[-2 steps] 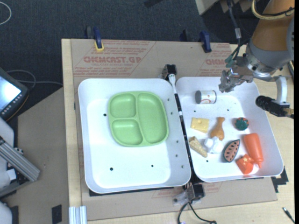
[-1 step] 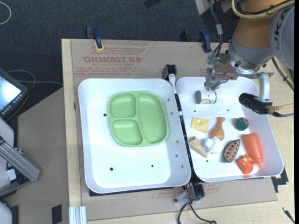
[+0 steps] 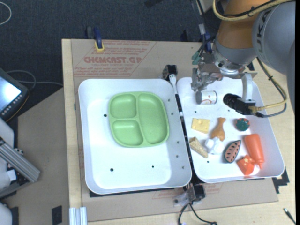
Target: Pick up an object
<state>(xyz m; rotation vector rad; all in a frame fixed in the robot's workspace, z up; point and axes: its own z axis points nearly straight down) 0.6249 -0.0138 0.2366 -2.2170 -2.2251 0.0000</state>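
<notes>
White bins (image 3: 93, 172), gripper (image 3: 202, 84) above cup (image 3: 207, 97)

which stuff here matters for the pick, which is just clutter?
Job: gripper, over a small white cylinder; other candidates in the right bin: cheese wedge, chicken leg, orange carrot, watermelon slice.

Lying about: green divided plate, left bin, blue clamp.

Arm (image 3: 276, 29): big rounded grey shell w/ a glossy orange band (image 3: 241, 22) above the wrist. Yellow-and-black cable (image 3: 224, 6) loops round the orange part; another yellow cable runs off to the side lower down. Wrist narrows to a grey metal ring, then the gripper (image 3: 202, 86), a small silver-grey metal assy w/ thin fingers. Green bit on the wrist's side. White bracket w/ a black cylinder hangs beside it.
</notes>
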